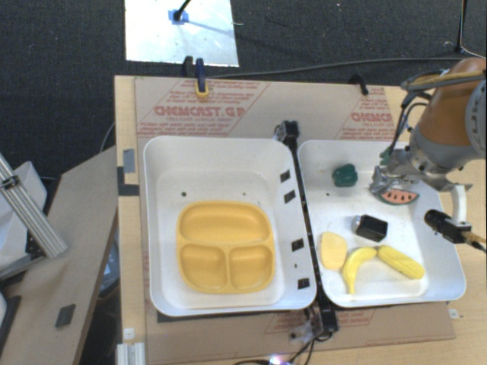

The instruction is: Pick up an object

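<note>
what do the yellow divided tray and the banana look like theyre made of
The yellow divided tray looks like moulded plastic with a matte to satin finish: one even colour, rounded compartment walls, soft highlights. The banana seems to be toy plastic or rubber, though the look leaves it open: flat uniform yellow, smooth skin without spots or browning.

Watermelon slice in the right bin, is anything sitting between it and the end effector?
Nothing visible does. The end effector hangs right above the watermelon slice, at its upper left edge. The green object and the black block lie off to the sides.
</note>
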Action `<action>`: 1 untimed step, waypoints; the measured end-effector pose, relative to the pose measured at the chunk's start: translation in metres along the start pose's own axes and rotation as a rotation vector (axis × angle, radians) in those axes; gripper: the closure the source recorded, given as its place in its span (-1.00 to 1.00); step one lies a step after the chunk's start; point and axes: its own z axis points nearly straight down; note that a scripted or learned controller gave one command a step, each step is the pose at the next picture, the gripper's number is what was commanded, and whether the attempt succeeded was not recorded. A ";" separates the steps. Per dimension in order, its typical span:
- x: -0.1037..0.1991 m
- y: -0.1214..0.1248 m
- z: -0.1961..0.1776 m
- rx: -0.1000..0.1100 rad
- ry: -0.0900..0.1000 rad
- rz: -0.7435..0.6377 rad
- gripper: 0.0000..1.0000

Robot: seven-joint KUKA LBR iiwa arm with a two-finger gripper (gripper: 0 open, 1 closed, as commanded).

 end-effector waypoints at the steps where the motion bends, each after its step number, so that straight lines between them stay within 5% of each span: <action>1: 0.000 0.003 -0.043 0.001 0.000 0.000 1.00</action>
